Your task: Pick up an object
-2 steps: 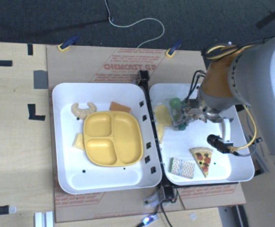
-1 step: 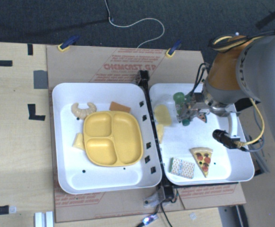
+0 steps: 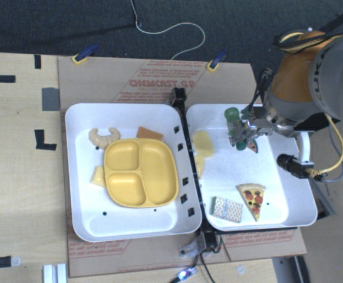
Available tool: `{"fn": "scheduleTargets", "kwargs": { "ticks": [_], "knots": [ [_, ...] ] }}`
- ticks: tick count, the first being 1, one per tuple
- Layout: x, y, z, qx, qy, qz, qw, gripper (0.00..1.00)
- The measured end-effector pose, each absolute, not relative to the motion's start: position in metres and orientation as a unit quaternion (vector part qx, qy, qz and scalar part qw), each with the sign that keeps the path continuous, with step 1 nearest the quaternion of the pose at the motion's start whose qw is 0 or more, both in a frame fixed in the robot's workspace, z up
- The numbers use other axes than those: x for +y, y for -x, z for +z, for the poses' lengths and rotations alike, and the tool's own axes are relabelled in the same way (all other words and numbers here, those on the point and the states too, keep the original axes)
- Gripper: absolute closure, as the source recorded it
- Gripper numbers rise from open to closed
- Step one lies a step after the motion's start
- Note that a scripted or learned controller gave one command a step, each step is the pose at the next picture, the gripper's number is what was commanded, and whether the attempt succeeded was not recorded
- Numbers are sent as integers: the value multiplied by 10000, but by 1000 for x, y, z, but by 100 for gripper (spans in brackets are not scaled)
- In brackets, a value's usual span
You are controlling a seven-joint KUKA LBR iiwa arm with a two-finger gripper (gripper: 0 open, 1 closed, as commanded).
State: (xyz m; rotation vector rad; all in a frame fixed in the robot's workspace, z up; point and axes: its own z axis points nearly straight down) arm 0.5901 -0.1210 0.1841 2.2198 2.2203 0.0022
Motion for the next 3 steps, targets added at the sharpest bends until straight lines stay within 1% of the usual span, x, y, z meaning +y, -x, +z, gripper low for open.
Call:
{"fn": "scheduleTargets", "kwargs": {
  "ticks": [1, 2, 3],
  "knots": [
    [-120, -591, 226, 7077, -7065, 6, 8, 100],
    [-84, -565, 228, 7084, -7058, -8, -16, 100],
    [-31, -532, 222, 7091, -7051, -12, -22, 100]
  ]
}}
